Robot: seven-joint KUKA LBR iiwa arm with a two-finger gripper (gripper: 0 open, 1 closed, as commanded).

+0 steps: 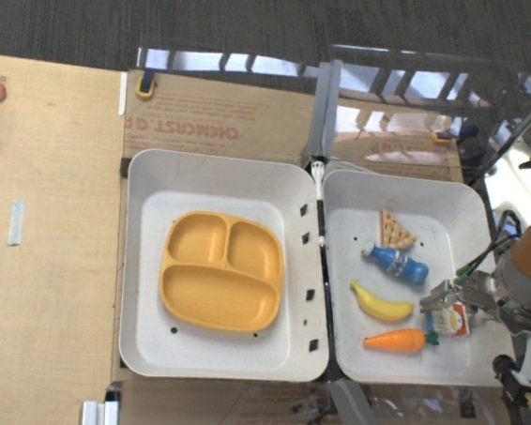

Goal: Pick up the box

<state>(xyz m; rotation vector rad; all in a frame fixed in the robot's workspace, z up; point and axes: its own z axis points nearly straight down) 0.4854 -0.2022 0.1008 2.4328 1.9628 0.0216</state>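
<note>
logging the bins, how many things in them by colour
orange: 2, divided plate, carrot
yellow: 1, banana
blue: 1, bottle
tan: 1, waffle piece
white and red: 1, box, by the gripper
total: 6

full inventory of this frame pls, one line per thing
bins: 2, white, side by side on the bench
plate: 1, orange-yellow, three compartments, left bin
waffle: 1, tan, right bin, far side
bottle: 1, blue, right bin, lying just in front of the waffle
banana: 1, yellow, right bin, middle
carrot: 1, orange with green top, right bin, near side
box: 1, white with red, right bin, right of the banana
cardboard: 1 sheet, brown, behind the bins
gripper: 1, grey, at the box; jaws unclear
</note>
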